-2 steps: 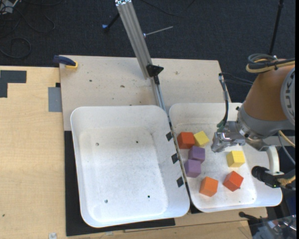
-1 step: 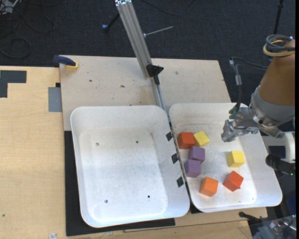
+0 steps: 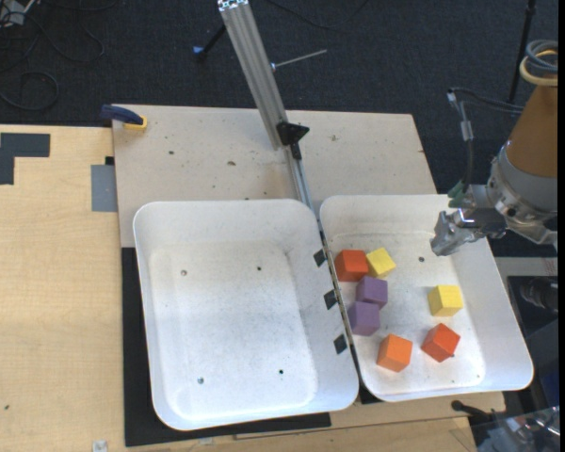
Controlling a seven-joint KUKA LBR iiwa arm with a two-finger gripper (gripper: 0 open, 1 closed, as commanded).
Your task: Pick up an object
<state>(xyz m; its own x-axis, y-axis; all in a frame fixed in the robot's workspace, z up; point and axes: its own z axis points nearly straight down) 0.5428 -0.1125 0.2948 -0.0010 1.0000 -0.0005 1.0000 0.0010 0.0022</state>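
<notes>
The right bin holds several small blocks. An orange-red block and a yellow block lie near its left wall, with two purple blocks just below them. Another yellow block sits toward the right, and an orange block and a red block lie near the front. My gripper hangs over the right part of this bin, above and slightly left of the right-hand yellow block. Nothing shows between its fingers.
The left bin stands beside the right one, with black clips along the shared wall. A slanted aluminium post rises behind the bins. A blue and yellow clamp lies at the bench's back left.
</notes>
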